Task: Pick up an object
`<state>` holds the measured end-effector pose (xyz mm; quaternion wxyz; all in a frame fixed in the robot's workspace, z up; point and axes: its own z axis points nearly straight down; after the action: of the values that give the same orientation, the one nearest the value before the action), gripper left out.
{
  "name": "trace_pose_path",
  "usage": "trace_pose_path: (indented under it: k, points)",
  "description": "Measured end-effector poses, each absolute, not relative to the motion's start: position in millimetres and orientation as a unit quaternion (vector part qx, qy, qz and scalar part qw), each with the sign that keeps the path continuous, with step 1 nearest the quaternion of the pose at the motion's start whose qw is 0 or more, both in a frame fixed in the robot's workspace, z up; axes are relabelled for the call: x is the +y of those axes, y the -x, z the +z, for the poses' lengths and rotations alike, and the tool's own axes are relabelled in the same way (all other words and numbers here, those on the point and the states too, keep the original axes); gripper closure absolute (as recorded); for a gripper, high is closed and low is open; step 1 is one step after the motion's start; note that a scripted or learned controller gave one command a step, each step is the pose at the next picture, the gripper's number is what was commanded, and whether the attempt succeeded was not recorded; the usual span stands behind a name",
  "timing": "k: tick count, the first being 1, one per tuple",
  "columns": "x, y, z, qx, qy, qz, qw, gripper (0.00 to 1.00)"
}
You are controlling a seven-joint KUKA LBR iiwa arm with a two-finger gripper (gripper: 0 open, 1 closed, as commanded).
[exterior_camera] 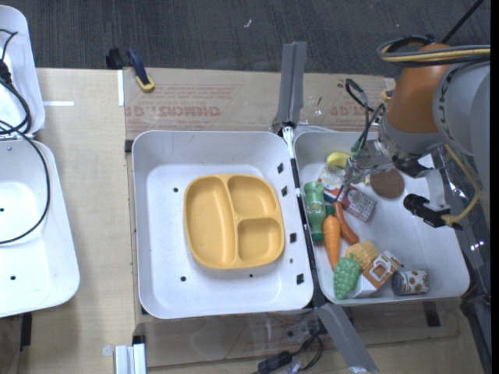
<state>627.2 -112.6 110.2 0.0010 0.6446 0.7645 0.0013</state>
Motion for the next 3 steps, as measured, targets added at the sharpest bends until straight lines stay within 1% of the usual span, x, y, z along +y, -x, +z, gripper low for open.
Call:
trace_pose_path:
  k: [1,2,3]
  points:
    - [-112.5,-627.2,110.1,0.765,-0.645,0.0012,0.001,0.00]
    - [-129.4,-661.7,95.8,0.769,-0.639,0.0021,0.001,0.00]
    - [-128.9,-663.1,104.1,0.770,-0.638,0.0023,0.002,1.00]
